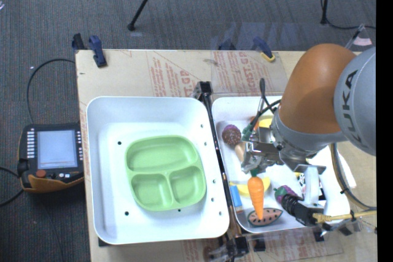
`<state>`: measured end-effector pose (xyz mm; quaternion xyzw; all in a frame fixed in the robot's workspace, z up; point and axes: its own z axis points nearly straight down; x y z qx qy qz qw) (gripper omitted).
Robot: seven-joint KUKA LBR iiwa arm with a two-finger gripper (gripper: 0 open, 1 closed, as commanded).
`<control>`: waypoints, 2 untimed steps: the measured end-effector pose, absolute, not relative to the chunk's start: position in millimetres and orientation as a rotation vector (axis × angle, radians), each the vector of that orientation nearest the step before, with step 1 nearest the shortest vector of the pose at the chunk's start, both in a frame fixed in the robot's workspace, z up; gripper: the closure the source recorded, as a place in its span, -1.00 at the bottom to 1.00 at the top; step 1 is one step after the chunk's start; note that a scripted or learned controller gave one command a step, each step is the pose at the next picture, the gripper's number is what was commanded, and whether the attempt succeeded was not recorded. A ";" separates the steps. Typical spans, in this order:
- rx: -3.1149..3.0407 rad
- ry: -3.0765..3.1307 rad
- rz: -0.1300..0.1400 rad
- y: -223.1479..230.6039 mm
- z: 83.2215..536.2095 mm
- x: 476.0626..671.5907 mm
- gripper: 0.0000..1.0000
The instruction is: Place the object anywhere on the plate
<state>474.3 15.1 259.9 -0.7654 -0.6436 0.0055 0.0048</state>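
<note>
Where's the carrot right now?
The carrot stands in the right bin, near its front, just below the gripper and above the watermelon slice.

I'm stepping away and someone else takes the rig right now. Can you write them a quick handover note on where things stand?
Gripper: low over the right bin, just above the toy carrot; from this angle I cannot tell its finger state, and nothing is visibly held.
Things: the green plate sits in the left bin, all three compartments bare. The carrot lies in the right bin among other toy food, including a watermelon slice at the front and a brownish round piece at the back.
Done: nothing placed on the plate.
Left: pick an object, carry it across to the left bin, set it on the plate.
</note>
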 end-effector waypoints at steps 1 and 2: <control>-2.424 -1.995 0.000 88.2 323.3 501.8 1.00; -2.490 -1.908 0.010 179.2 323.3 522.7 1.00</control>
